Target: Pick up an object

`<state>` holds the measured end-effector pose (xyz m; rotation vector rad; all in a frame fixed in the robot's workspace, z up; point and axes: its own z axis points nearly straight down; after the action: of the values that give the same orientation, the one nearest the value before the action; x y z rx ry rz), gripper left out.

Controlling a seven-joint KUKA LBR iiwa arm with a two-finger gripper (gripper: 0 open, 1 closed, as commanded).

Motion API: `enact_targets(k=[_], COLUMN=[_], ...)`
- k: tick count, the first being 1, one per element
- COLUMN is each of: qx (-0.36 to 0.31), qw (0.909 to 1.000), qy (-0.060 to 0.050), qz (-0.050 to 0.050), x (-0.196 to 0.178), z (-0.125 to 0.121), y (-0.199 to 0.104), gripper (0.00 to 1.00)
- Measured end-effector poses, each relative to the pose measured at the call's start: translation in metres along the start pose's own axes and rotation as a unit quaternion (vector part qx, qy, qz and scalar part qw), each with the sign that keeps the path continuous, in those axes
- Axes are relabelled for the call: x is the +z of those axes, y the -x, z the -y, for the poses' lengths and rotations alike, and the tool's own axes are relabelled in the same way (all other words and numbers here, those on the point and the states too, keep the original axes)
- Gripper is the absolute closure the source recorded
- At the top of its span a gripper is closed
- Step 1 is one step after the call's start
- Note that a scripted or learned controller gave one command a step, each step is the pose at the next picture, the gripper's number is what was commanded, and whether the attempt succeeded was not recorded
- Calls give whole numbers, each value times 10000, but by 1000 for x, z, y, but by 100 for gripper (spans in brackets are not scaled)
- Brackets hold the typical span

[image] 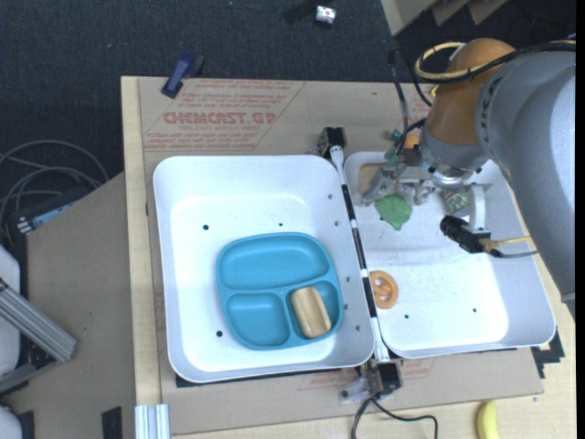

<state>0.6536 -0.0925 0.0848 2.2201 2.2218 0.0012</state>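
Green piece (pixel 395 211) is the likely target: it lies in the right bin (pixel 512 332), toward that bin's 11 o'clock corner, close to the wall shared with the left bin (pixel 183 273). Gripper (pixel 400 193) sits directly over it; the piece shows at the gripper's 6 o'clock, touching or just under it. Cannot tell from this slant how wide the gripper stands, or whether it has the piece. The piece is compact, with no clear long axis, so approach angle should matter little. Orange ring (pixel 382 290) lies well apart at the piece's 6 o'clock, a poorer candidate.
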Motion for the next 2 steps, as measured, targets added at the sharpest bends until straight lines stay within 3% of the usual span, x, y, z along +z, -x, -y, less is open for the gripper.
enact_targets(k=[1, 2], qx=[7, 4], qw=[10000, 10000], qy=[-15, 4], qz=[0, 8], x=[0, -11], z=[13, 12], y=[5, 5], gripper=[0, 100])
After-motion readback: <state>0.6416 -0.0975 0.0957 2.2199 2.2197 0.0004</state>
